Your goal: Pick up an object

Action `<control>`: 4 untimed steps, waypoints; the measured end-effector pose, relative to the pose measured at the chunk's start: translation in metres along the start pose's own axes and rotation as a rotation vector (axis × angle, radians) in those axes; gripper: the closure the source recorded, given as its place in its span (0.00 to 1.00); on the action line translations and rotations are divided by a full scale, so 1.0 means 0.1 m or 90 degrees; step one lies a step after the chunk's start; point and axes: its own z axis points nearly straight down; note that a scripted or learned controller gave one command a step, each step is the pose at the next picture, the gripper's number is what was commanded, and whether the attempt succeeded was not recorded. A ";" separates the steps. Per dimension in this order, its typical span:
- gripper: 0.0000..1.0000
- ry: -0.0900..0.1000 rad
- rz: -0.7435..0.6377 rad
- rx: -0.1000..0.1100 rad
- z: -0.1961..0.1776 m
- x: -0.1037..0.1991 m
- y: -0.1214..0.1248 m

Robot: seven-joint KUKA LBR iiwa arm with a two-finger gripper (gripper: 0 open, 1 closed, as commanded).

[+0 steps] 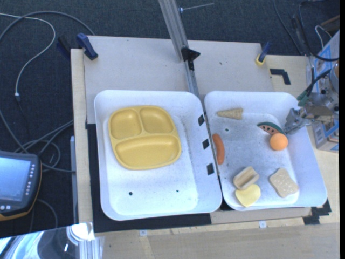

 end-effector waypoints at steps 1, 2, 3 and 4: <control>1.00 0.001 0.001 0.002 0.04 0.43 0.08; 1.00 0.001 0.001 0.004 0.23 0.92 0.15; 1.00 0.001 0.001 0.004 0.38 1.37 0.20; 1.00 0.000 0.000 0.000 0.34 1.90 0.27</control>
